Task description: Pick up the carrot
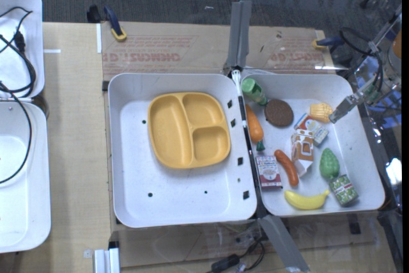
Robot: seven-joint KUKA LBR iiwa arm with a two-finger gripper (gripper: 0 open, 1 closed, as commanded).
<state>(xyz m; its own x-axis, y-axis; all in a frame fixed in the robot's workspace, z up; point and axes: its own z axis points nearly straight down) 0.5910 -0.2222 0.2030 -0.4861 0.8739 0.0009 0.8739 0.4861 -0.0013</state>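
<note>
While we look down on the two bins, we find the carrot lying in the right bin, close against its left wall, its length running toward and away from us. Just beyond it stands a green bottle, and to its right sits a brown cookie. Nearer to us lie a red packet and a sausage, with a banana at the near edge. Our gripper reaches in near the bin's right side, just beside a corn cob, well apart from the carrot; we cannot tell its state. A yellow divided plate rests in the left bin.
</note>
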